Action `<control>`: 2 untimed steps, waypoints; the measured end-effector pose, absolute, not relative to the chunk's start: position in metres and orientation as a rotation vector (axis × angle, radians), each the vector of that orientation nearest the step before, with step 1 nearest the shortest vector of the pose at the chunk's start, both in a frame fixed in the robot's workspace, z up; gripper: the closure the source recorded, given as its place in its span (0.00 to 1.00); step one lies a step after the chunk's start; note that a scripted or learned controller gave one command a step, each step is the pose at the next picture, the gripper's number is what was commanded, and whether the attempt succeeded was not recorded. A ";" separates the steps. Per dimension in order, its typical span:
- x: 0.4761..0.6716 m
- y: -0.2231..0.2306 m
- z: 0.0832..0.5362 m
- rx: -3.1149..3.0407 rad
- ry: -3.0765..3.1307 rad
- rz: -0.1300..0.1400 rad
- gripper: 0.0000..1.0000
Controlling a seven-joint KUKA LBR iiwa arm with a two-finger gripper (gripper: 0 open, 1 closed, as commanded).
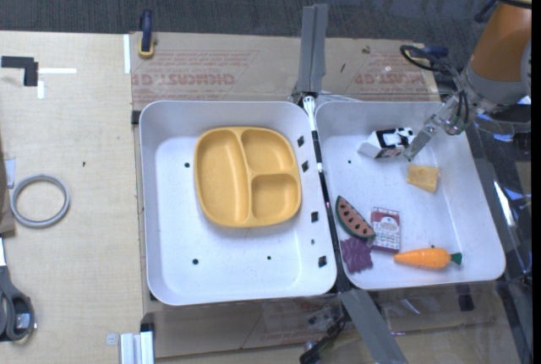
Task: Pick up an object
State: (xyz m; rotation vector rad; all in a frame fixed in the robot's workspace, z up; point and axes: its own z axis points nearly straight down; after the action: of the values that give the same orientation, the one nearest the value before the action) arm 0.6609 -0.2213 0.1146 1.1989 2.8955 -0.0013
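Target area: black-and-white toy [392, 139] near the back of the right bin [482, 185], lying flat.
Gripper [416, 147]: slim fingers angled down, tips just beside the toy's right end; open or closed, cannot tell.
Close by: tan cheese-like block [423, 177] just right of the tips.
Front cluster: watermelon slice [353, 219], red card box [385, 229], purple grapes [356, 254], orange carrot [427, 258].
Left bin [161, 210]: smooth yellow divided plate [248, 176], three compartments.
Bench: grey tape ring [38, 200] far left.
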 end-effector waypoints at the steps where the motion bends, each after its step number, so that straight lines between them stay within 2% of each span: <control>1: 0.654 -0.223 0.142 1.453 2.779 0.000 0.00; 2: 0.658 -0.222 0.181 1.510 2.749 0.000 0.00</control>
State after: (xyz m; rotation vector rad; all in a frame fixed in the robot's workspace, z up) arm 0.6581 -0.2224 0.1807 1.5100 2.7495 -0.0003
